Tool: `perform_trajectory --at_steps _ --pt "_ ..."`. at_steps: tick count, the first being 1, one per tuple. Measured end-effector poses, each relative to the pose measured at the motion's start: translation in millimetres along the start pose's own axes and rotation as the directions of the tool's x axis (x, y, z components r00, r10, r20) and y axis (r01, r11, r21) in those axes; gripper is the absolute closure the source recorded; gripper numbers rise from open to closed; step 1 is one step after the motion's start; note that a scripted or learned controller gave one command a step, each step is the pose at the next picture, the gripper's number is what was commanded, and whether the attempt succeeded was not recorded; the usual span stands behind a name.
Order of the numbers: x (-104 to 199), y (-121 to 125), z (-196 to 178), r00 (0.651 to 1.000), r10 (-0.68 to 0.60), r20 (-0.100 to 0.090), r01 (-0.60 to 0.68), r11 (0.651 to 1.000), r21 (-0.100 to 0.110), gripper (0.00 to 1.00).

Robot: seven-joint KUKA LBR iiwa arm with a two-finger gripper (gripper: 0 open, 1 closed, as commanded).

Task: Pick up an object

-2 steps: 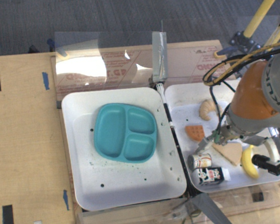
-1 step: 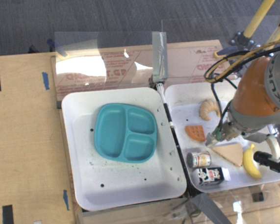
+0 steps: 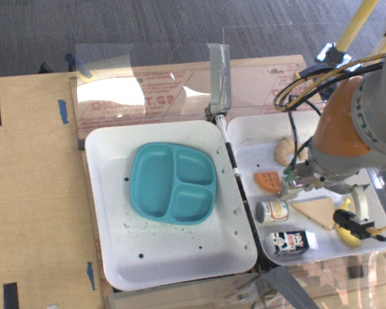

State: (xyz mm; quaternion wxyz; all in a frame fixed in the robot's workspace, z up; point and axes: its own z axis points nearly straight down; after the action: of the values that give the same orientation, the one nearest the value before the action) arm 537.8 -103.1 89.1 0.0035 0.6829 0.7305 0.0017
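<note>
Below, our hand point(image 3: 296, 182) hovers in the right bin point(image 3: 245, 128), grip unclear, crowded by an orange waffle point(image 3: 267, 181), a can point(image 3: 272, 211) and a shell-like piece point(image 3: 284, 151).

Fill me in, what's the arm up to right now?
The arm has reached into the right bin, with its claw low over the toys, next to the orange waffle. Nearby lie a shell, can, sandwich slice, milk carton and banana. I can't see anything lifted. The left bin holds a teal tray.
</note>
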Motion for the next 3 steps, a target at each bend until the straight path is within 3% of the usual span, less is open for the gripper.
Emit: perform_trajectory --at_steps 1,2,3 --pt "0.4 1.4 -10.5 1.000 -0.003 0.002 0.003 1.000 -0.003 1.00" --pt "-71.8 -25.2 -0.1 0.953 -0.304 0.002 0.304 0.953 -0.001 1.00" --pt "-118.1 -49.6 0.2 0.863 -0.505 0.002 0.505 0.863 -0.002 1.00"
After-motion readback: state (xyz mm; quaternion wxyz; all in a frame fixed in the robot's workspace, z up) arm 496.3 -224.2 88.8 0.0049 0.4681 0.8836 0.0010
